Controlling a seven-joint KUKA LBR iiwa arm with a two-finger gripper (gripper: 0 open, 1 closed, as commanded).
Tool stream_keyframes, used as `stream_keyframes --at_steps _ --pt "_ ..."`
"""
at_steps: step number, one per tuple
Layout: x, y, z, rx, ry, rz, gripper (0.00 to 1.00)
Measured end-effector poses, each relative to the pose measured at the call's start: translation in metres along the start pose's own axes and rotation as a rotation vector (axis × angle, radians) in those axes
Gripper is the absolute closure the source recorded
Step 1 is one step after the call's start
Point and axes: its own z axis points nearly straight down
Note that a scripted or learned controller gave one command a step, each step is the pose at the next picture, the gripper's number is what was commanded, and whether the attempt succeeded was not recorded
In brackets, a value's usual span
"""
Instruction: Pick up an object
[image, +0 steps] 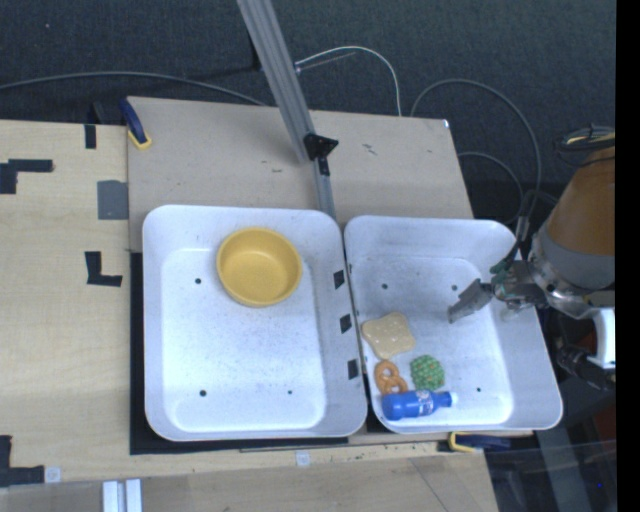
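In the right bin (430, 240) lie a tan bread slice (388, 334), an orange pretzel (390, 377), a green broccoli-like lump (427, 372) and a blue bottle (416, 403) along the front wall. My gripper (466, 301) hangs over the right part of that bin, to the right of and a little behind the bread slice, pointing left and down. Nothing shows between its fingers. The yellow bowl (260, 266) sits in the left bin (170, 330) toward the back.
A grey metal pole (285, 80) slants across the bench behind the bins. Cables (470, 100) loop over the dark floor at the back right. A blue and yellow clamp (134, 124) sits at the bench's back left corner.
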Motion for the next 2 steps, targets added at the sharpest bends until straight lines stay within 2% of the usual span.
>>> stream_keyframes --at_steps 1,2 --pt "0.0 0.0 0.0 0.0 0.0 0.0 0.0" --pt "0.001 -0.006 0.064 0.007 0.001 0.002 0.0"
